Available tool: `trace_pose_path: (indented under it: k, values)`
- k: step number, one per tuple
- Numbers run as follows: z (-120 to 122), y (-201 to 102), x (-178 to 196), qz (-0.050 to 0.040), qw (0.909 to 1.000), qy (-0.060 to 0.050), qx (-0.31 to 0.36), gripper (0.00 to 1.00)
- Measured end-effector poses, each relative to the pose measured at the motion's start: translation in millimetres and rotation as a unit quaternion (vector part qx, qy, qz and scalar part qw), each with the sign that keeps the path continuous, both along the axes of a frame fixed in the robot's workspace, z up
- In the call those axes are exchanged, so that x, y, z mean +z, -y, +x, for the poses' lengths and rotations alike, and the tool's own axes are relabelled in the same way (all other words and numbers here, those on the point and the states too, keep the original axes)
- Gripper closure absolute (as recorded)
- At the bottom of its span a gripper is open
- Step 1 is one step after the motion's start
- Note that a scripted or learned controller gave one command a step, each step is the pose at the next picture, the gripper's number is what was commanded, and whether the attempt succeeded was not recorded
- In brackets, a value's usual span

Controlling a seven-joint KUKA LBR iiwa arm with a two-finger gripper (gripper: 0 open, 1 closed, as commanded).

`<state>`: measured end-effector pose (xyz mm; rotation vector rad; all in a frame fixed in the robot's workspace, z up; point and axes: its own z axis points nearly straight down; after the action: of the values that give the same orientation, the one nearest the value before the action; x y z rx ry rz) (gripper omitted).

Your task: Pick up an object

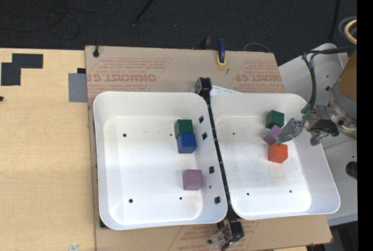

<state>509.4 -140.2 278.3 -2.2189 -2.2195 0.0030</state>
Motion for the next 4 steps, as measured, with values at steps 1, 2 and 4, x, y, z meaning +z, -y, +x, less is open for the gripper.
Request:
trace_pose_path:
  k: [1,2,4]
  values:
    - [-15.9,70.7,-196.8,-0.0010,1.0000,0.000,-0.003,0.00]
    - [36.6,73.4,-190.4,-0.0006,1.0000,0.002,0.001,0.00]
    - [68.7,41.5,-180.9,0.0006,1.0000,0.000,-0.001,1.00]
